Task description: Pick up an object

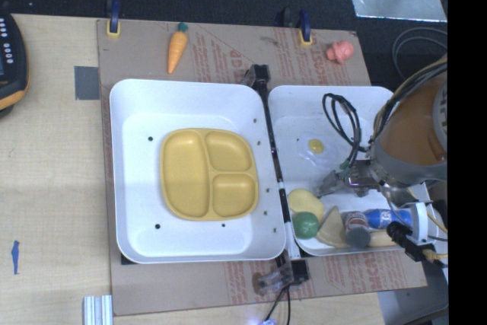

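Observation:
My gripper (344, 180) hangs low over the middle of the right bin (297, 106), on the grey and orange arm (415, 137) that comes in from the right. Just below and left of it lie a pale yellow rounded piece (305, 202) and a green ball (306, 224). A beige wedge (332, 227) and a lying bottle with a blue label (373, 221) sit along the bin's near wall. A small yellow disc (316, 146) rests further back. Nothing shows between the gripper's tips.
The left bin (137, 240) bears a yellow divided plate (209, 173). A toy carrot (176, 48) and a pink lump (340, 51) lie on the board behind the bins. A black cable (341, 116) loops over the right bin.

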